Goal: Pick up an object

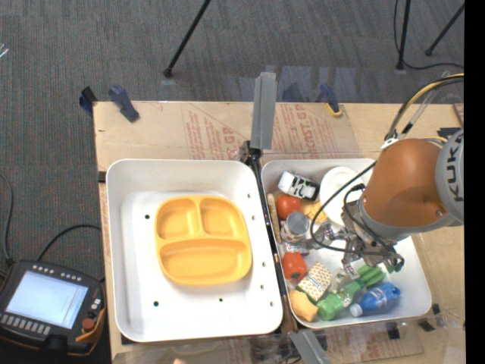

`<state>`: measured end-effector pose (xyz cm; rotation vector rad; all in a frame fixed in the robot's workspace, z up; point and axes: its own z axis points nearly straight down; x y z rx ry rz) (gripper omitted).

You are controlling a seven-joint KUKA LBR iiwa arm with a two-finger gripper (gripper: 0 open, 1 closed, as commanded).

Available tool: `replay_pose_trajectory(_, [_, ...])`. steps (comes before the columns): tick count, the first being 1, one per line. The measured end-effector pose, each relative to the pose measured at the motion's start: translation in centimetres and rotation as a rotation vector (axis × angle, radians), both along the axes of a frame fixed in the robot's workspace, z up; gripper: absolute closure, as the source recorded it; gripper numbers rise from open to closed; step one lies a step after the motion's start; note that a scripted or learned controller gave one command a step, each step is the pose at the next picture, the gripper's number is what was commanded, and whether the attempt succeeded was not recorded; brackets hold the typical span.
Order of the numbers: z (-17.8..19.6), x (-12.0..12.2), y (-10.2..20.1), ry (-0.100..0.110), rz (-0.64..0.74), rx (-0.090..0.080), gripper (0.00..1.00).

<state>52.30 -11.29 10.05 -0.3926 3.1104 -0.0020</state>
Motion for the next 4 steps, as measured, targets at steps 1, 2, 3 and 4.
replay_pose_trajectory(1, [-1.0,-1.3,-7.2,-0.006,-0.028,-0.001,0.0])
replay_pose_trajectory(2, [-0.8,-1.4,-9.5,-0.012,0.029,-0.001,0.0])
replay_pose_trajectory(3, [-0.5,-2.1,-9.2,-0.026,0.091,-0.005,0.0])
replay_pose_trajectory(4, [-0.4,-2.3,-8.9,-0.031,0.204,-0.004,0.0])
